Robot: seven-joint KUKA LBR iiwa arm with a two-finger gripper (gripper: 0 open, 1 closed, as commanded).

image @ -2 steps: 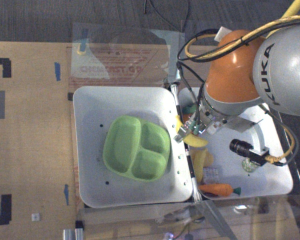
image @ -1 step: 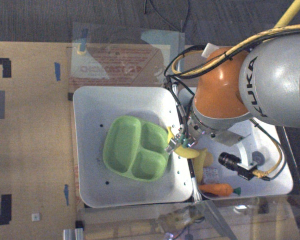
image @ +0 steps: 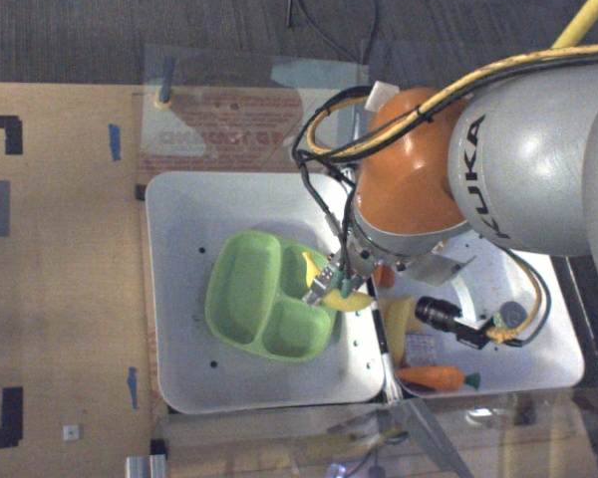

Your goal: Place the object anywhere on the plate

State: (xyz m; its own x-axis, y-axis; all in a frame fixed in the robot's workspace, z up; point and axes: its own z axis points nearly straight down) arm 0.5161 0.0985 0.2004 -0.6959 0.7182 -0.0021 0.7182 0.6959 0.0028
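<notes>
From my remote desk, I watch the gripper at the right rim of the green plate, clamped on a yellow banana. It looks light, smooth and rigid, best pinched mid-body. Its long axis runs roughly left-right, one tip over the plate, the other toward the bin divider.

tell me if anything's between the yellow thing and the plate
Nothing visible is. The yellow thing sits under the hand, right at the green plate's right rim, partly over it. The carrot lies apart in the other bin.
</notes>
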